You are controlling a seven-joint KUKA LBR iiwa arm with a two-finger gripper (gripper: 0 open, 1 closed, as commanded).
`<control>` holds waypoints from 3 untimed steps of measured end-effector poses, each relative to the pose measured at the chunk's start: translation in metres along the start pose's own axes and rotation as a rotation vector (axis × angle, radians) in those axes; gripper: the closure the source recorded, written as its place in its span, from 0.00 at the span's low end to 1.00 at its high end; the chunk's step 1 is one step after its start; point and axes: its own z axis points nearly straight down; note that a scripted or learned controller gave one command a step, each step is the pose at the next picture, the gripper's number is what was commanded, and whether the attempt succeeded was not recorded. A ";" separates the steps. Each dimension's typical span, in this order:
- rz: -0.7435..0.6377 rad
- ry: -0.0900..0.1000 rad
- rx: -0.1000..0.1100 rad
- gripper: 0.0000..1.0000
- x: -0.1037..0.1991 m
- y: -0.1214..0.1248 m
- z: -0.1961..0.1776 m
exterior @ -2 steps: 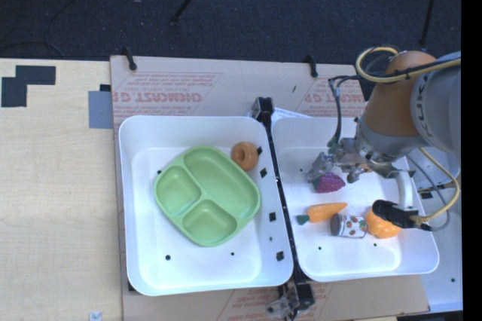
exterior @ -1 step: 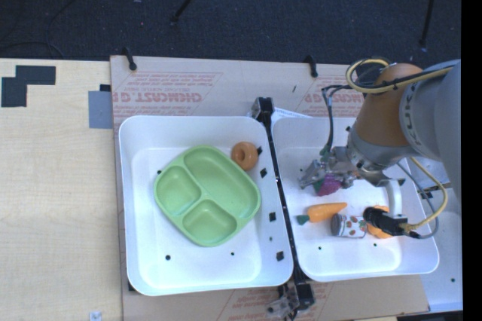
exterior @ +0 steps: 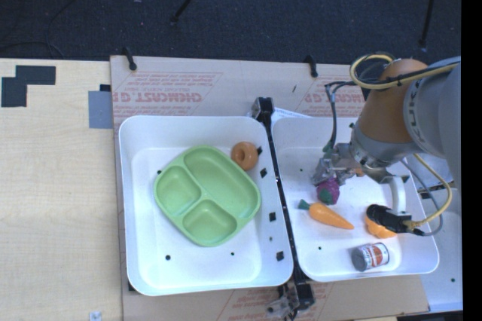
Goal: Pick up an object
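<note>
Reaching in from the right, the gripper [exterior: 332,175] hung low in the right bin [exterior: 422,261], directly over a purple toy vegetable [exterior: 328,194]. It looked lined up there to make that piece its pick. The vegetable lay on the bin floor, just beside a toy carrot [exterior: 330,215], with a small can [exterior: 370,256] nearer the front wall. The left bin [exterior: 143,252] held a green divided plate [exterior: 207,195] and a toy donut [exterior: 244,155], well apart from the arm. The wrist hid the vegetable's upper part, so I could not tell whether the claw was apart or clamped on it.
</note>
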 end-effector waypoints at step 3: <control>-0.007 -0.001 -0.006 1.00 -0.005 0.008 -0.167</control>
